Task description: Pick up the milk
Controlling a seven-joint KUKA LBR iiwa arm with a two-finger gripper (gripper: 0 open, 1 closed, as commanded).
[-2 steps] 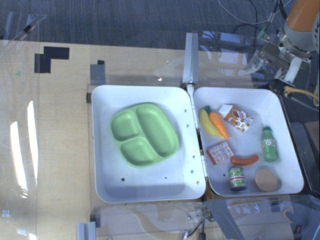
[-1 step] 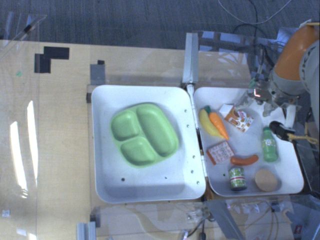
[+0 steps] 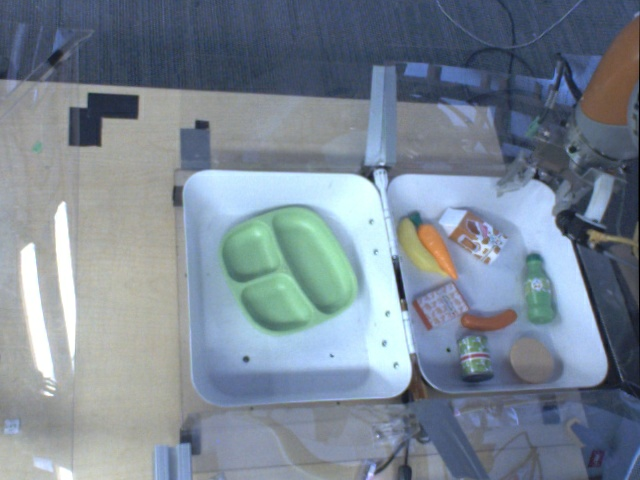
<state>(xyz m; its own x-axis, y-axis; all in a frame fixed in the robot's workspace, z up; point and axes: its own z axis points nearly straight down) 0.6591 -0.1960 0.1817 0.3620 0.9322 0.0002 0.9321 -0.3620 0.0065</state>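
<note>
Camera view: the claw (image 3: 590,193) hovers at the right bin's (image 3: 590,373) far right edge, whether apart or together I cannot tell. The milk carton (image 3: 475,236) lies left of it, untouched. Approach step; next, swing left and descend.

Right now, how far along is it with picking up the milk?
Nothing looks done yet. The milk carton lies in the right bin, beside the carrot, with nothing gripping it. In hand: the arm sits at the upper right, over the bin's far corner and apart from the carton. Left to do: move over the carton, descend, grasp it and lift it.
</note>
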